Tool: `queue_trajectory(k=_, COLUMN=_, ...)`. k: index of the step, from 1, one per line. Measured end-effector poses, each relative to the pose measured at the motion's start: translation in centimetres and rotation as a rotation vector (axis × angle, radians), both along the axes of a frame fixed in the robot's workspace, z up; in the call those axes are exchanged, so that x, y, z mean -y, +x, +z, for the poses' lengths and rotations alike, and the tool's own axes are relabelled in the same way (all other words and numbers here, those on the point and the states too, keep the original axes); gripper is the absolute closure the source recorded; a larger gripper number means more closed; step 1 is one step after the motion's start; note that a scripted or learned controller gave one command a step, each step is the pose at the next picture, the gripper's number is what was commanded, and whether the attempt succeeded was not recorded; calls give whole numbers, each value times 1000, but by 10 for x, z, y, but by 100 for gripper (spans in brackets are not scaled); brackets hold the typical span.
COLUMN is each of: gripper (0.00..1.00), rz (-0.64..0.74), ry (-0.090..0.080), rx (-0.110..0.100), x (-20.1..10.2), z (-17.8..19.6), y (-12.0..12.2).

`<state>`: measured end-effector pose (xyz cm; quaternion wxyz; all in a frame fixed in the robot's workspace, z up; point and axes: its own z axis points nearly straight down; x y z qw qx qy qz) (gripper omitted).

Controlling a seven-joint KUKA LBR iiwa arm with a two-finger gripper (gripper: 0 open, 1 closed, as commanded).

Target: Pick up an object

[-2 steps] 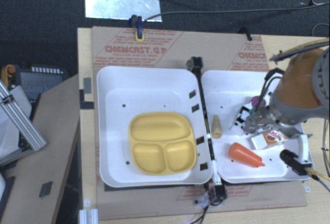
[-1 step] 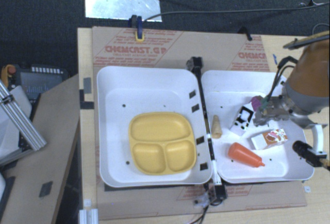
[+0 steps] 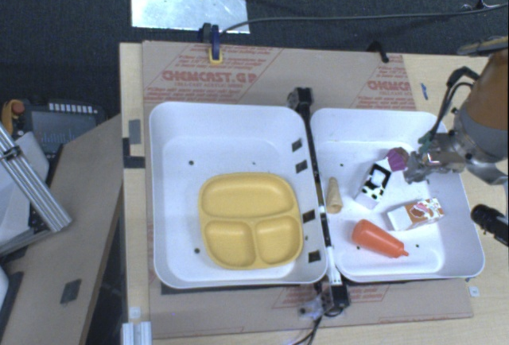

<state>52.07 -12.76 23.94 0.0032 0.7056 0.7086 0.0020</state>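
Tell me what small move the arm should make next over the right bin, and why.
Probably a short drop straight down toward the purple object. The gripper sits right beside it in the right bin, closer to it than to the black-and-white carton or the orange cone, so it looks like the nearest thing to try for.

Yellow divided tray [image 3: 250,219] sits in the left bin [image 3: 171,176]; the gripper [image 3: 417,166] hangs over the right bin [image 3: 350,137], beside a purple piece [image 3: 397,157]; orange cone [image 3: 378,238] lies nearer.
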Motion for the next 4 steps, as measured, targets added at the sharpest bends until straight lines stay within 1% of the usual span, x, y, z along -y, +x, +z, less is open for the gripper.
queue_trajectory(k=1, gripper=100, rz=0, ry=0, rx=-3, x=0, z=23, y=1)
queue_trajectory(k=2, gripper=100, rz=4, ry=2, rx=-3, x=-41, z=24, y=27)
queue_trajectory(k=3, gripper=100, rz=6, ry=3, rx=-3, x=-93, z=27, y=47)
queue_trajectory(k=4, gripper=100, rz=5, ry=3, rx=-4, x=-139, z=26, y=75)
